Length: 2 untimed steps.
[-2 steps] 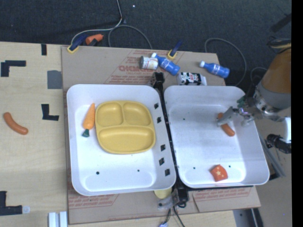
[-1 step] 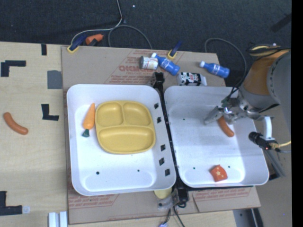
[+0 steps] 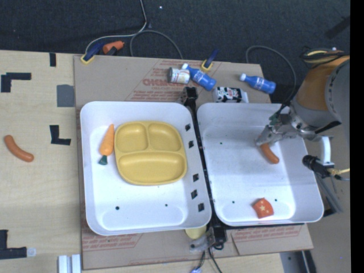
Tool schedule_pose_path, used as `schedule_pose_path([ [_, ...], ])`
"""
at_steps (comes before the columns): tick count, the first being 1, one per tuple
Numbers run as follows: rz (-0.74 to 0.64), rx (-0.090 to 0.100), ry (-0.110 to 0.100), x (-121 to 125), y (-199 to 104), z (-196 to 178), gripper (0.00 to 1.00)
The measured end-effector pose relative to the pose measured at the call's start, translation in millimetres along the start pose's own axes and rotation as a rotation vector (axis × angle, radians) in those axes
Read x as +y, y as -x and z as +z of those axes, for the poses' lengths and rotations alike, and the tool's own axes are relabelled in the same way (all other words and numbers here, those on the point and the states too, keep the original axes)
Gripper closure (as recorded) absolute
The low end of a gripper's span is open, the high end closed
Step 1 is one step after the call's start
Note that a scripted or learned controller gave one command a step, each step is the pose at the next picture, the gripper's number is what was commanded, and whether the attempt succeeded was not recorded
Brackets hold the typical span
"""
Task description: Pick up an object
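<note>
Grey arm (image 3: pixel 327 95) reaches leftward into the right bin (image 3: pixel 244 169), its tool (image 3: pixel 266 143) pinching the sausage (image 3: pixel 269 153).

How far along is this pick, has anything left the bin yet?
Done: the tool is down in the right white bin, right at the small orange sausage-shaped toy. In hand: nothing clearly gripped; the sausage appears to lie on the bin floor. Left: grasp and lift.

The bench (image 3: pixel 34 203) bears 2 white bins (image 3: pixel 142 223), 2 blue bottles (image 3: pixel 202 78) and a sausage (image 3: pixel 18 148).
</note>
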State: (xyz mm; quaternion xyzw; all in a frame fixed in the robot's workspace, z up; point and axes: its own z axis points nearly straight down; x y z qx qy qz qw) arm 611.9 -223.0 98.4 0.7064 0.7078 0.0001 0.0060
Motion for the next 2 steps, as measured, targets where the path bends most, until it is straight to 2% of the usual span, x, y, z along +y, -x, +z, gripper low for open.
schedule_pose_path([
  [1, -0.007, 0.009, -0.006, 56, -79, -6, 1.00],
  [2, -0.008, 0.012, -0.003, -2, -173, -93, 1.00],
])
